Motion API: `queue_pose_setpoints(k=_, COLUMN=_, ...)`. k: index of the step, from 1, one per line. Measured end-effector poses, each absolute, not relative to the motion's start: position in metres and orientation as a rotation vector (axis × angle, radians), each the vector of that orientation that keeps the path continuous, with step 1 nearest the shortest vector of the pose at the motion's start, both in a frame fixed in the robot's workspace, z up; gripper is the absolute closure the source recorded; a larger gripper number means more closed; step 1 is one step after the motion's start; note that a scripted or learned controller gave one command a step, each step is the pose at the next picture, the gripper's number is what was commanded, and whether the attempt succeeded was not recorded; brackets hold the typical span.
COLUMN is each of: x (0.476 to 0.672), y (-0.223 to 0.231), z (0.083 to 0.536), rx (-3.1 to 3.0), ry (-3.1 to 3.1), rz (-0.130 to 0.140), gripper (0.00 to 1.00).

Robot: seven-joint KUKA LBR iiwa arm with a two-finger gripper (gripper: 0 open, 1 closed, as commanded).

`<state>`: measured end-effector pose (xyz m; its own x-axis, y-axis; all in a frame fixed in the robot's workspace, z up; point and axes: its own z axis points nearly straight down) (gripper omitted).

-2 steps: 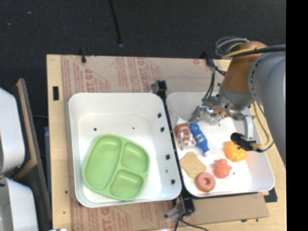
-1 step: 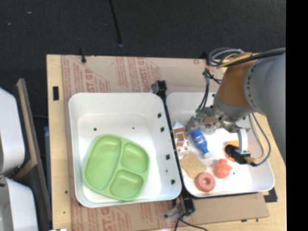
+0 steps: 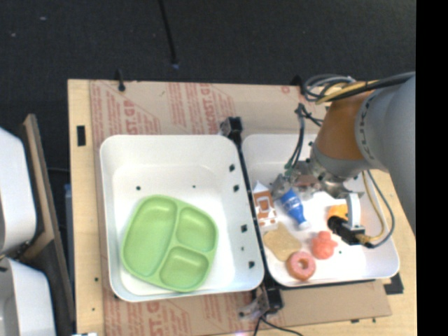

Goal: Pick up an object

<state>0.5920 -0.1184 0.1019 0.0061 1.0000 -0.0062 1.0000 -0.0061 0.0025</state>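
Two white bins [image 3: 112, 187] sit on the bench; the gripper [image 3: 297, 186] hovers over the blue object [image 3: 292, 206], its opening impossible to judge, and must descend next.

Blue-white object [image 3: 293, 206], maybe small bottle, tilted in right bin [image 3: 381, 261].

The arm [image 3: 364, 128] covers the back of the right bin [image 3: 381, 261], hiding whatever lies beneath it, and its grey body is cut off at the view's right side. The gripper [image 3: 297, 180] is blurred against the bin's clutter, so its tips cannot be made out. Print on the small orange-and-white packet [image 3: 264, 207] is too small to read.
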Motion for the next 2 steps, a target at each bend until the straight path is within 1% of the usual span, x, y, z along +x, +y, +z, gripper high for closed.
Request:
queue_pose_setpoints(k=1, x=0.5726, y=-0.1164, z=0.1030, rx=2.221, ry=2.206, rz=-0.002, gripper=0.00)
queue_pose_setpoints(k=2, x=0.5717, y=-0.1164, z=0.1027, rx=2.224, ry=2.206, rz=-0.003, gripper=0.00)
